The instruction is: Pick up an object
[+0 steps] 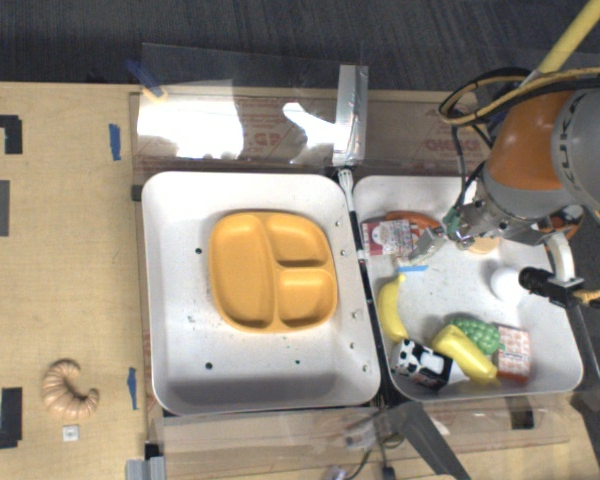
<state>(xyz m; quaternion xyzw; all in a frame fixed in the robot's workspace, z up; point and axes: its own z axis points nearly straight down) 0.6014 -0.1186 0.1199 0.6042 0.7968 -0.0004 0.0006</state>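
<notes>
The right bin [570, 373] holds several objects. A red and white packet [395, 233] lies at its back left, with a yellow banana [390, 310] in front of it. Along the front sit a black and white toy [421, 361], a yellow and green corn cob [469, 345] and a small printed box [514, 354]. A white round piece [506, 283] rests near the right side. My gripper [467, 227] hangs below the grey and orange wrist at the back of this bin, just right of the packet. I see nothing held in it.
An orange divided plate [273, 269] lies in the left bin [170, 368]. A croissant [70, 389] sits on the bench at the far left. Cables and a yellow hose run over the right bin's back right corner.
</notes>
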